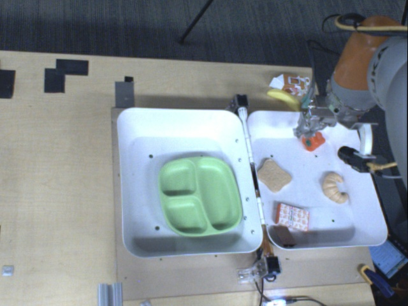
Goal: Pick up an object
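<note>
My gripper [308,127] hangs over the back of the right bin [376,225], right above a small orange-red object [313,143] lying on the bin floor. Whether it touches that object cannot be told from this slant. Further forward in the same bin lie a tan bread slice [274,175], a croissant [335,187] and a small red-and-white box [292,217]. A dark item [285,236] sits in shadow at the bin's front wall.
The left bin [137,139] holds a green divided plate [199,195]. A banana [284,97] and a printed packet [294,81] lie on the bench behind the right bin. The arm's grey and orange body [363,62] fills the upper right.
</note>
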Controlling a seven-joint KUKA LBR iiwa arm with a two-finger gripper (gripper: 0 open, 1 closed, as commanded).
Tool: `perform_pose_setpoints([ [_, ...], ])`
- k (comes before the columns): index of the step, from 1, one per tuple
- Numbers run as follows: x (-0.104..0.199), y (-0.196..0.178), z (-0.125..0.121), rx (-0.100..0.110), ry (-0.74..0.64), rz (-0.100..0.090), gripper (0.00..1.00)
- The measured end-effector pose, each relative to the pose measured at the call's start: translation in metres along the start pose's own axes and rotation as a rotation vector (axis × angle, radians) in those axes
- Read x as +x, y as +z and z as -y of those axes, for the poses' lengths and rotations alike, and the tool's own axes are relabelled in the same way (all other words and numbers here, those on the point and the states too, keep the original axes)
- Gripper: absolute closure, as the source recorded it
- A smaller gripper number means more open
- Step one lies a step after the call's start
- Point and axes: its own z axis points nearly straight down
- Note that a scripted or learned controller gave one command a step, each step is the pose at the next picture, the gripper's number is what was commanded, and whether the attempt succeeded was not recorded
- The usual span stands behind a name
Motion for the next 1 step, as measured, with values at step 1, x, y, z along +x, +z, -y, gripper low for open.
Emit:
perform_pose_setpoints([
  [1, 0.0756, -0.1077, -0.0143, 0.000, -0.002, -0.001, 1.00],
])
